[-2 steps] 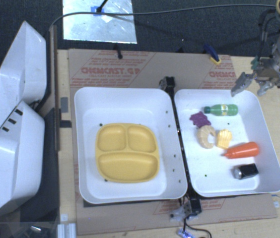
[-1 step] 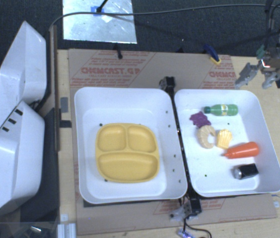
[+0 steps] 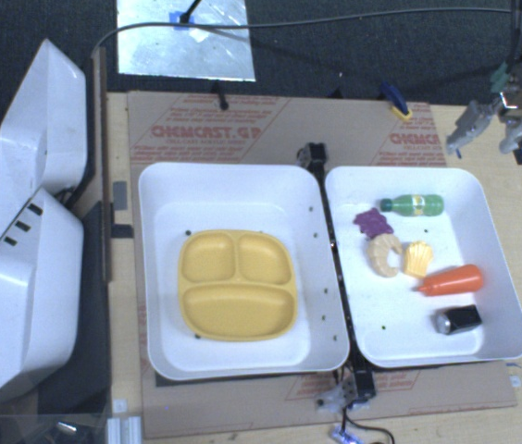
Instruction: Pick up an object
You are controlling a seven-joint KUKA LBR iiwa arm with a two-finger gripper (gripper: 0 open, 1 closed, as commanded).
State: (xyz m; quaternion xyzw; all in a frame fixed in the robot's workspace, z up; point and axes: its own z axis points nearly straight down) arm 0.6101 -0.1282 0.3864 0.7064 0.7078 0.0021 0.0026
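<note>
Spread apart and holding nothing, the jaws of the gripper (image 3: 489, 129) are seen at the far right, above the bench and beyond the far edge of the right bin (image 3: 497, 248).

Inside that bin a loose cluster of objects is laid out. A green bottle (image 3: 413, 205) lies on its side at the far end. Just near of it, a purple toy (image 3: 372, 221) touches a cream croissant-shaped piece (image 3: 384, 254), and a small yellow piece (image 3: 417, 259) is set just beside that on the right. An orange carrot (image 3: 451, 280) lies nearer still, and a small black object (image 3: 457, 319) is placed nearest of all.

A yellow divided plate (image 3: 238, 283) is held in the left bin (image 3: 159, 276).
</note>
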